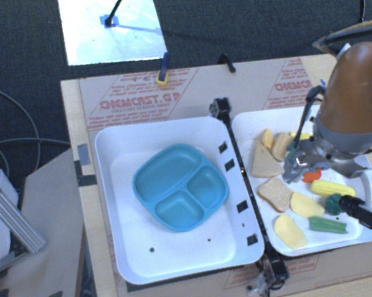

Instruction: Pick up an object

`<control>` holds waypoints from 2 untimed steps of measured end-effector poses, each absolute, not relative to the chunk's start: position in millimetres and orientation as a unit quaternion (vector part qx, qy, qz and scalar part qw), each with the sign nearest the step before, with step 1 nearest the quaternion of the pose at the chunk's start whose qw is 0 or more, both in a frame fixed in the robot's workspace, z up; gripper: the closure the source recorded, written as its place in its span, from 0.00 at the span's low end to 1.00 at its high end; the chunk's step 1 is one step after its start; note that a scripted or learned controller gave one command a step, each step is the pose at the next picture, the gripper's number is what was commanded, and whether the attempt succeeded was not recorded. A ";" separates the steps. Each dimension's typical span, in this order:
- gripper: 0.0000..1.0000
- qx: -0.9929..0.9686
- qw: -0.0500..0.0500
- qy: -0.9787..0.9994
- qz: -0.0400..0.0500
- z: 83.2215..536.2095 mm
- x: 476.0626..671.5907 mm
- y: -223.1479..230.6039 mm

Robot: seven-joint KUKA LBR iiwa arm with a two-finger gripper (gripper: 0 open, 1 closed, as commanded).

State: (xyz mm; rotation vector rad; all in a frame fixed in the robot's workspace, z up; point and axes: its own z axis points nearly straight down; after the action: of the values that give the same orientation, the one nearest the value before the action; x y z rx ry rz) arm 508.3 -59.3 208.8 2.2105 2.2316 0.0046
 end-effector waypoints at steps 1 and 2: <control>1.00 0.704 0.000 0.710 0.001 231.5 486.7 -11.6; 1.00 0.703 0.000 0.711 0.002 235.0 504.2 51.6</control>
State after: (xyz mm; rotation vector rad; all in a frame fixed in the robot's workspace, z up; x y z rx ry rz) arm 504.2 51.6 235.0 2.2087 2.2337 0.0065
